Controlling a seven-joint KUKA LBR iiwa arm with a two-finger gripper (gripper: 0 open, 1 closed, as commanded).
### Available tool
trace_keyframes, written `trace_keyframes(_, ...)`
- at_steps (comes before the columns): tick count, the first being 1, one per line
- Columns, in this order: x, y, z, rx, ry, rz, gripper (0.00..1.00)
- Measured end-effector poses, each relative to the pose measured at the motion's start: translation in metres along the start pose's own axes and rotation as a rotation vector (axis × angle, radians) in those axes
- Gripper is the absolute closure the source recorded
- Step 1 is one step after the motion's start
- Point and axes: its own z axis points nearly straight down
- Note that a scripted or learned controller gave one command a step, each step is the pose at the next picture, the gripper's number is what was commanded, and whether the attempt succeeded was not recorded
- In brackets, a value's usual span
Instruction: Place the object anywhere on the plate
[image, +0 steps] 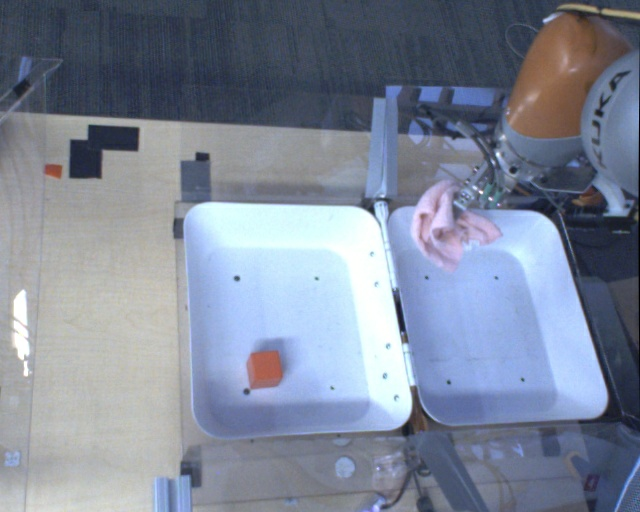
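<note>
pale wood bench (100, 300) fills the left and middle of the frame, with dark carpet along the top. two white bins sit side by side: the left bin (290, 230) holds one orange block (265, 369) at its lower left, and the right bin (520, 390) has one pink cloth (445, 228) at its upper left corner. one gripper (478, 195) reaches in from the upper right, pinched on the cloth's upper right edge, the cloth hanging bunched beneath it.

Two white bins (480, 400), one orange block (265, 369), one pink cloth (445, 230).
</note>
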Motion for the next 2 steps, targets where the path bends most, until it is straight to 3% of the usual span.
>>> trace_keyframes(1, -0.002, 0.003, -0.014, 0.003, 0.003, -0.003, 1.00)
trace_keyframes(2, 0.030, 0.043, -0.013, 0.002, 0.004, -0.405, 1.00)
